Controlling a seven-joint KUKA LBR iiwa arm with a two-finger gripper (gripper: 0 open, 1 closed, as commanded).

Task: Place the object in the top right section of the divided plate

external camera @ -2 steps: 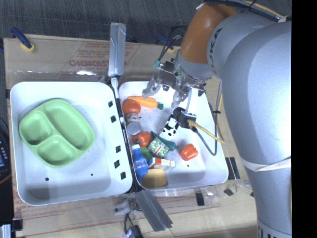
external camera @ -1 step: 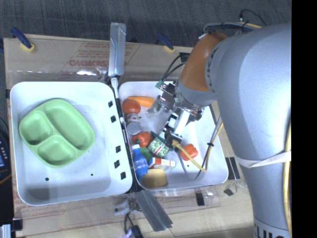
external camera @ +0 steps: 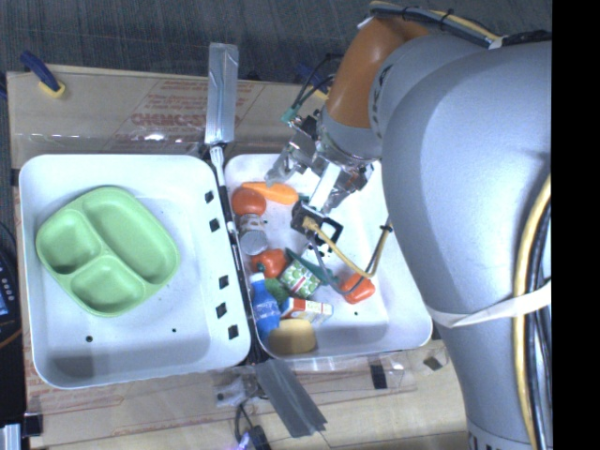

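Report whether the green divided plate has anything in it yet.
Empty. All three sections of the green plate show bare green; the loose items are piled in the right bin.

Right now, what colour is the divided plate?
The plate is light green; the camera view shows it best.

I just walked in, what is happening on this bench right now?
The grey arm reaches into the right bin, its end effector low over a pile of small things, near an orange piece. Whether it holds anything cannot be told. The green divided plate lies in the left bin, and no object is on it yet.
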